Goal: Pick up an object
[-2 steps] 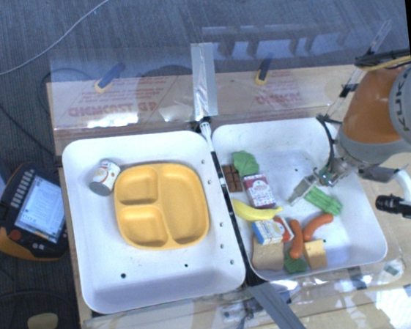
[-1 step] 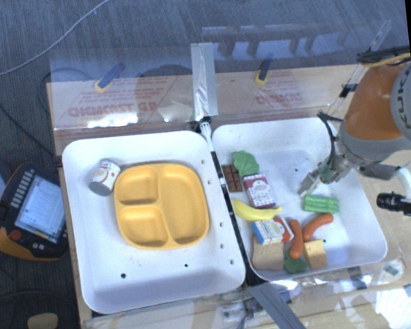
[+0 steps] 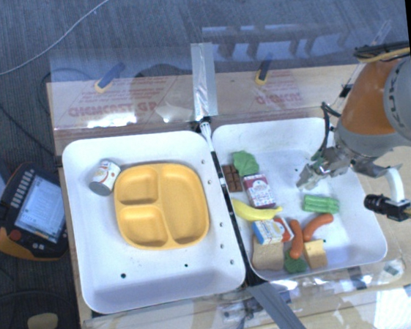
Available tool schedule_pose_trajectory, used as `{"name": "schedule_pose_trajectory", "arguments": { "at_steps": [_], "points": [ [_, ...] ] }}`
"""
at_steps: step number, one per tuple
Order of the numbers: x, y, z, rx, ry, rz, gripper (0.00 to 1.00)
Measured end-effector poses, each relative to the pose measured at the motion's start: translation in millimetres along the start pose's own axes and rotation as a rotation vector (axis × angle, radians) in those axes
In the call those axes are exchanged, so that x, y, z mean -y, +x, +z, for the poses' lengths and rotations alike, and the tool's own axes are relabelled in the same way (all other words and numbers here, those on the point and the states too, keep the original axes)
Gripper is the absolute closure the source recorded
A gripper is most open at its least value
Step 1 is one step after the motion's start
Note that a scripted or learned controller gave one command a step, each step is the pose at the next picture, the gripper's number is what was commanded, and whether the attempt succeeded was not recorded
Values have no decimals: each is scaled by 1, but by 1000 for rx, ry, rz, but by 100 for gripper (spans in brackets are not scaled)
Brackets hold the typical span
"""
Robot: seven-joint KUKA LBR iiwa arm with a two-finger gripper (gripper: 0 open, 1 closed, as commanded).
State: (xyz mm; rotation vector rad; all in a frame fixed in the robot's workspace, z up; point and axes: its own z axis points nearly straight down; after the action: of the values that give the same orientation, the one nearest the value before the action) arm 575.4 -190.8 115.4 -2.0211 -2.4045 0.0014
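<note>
My gripper (image 3: pixel 311 176) hangs low over the right bin (image 3: pixel 283 133), in its right half, just above a small green ridged piece (image 3: pixel 320 203). Nothing shows between its tips. Toy food lies crowded in that bin: a green leafy piece (image 3: pixel 246 163), a red and white carton (image 3: pixel 258 190), a brown chocolate bar (image 3: pixel 230 178), a yellow banana (image 3: pixel 253 210), a yellow box (image 3: pixel 269 231), a red sausage (image 3: pixel 317 224) and a carrot (image 3: pixel 296 241). The left bin (image 3: pixel 101 282) holds a yellow divided plate (image 3: pixel 160 204) and a small white can (image 3: pixel 104 177).
The grey arm with its orange band (image 3: pixel 375 104) reaches in from the right over the bin's right wall. A black part of the arm (image 3: pixel 387 206) sticks out beside the bin. A teach pendant (image 3: pixel 27 213) lies on the floor at the left.
</note>
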Motion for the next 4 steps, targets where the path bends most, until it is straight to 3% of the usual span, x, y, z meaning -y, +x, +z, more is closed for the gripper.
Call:
{"name": "schedule_pose_trajectory", "arguments": {
  "at_steps": [1,2,3,4],
  "points": [
    [0,0,0,0,0,0,0],
    [38,10,24,7,-16,21,0],
    [36,10,14,6,-18,20,100],
    [36,10,15,6,-17,21,0]
  ]
}}
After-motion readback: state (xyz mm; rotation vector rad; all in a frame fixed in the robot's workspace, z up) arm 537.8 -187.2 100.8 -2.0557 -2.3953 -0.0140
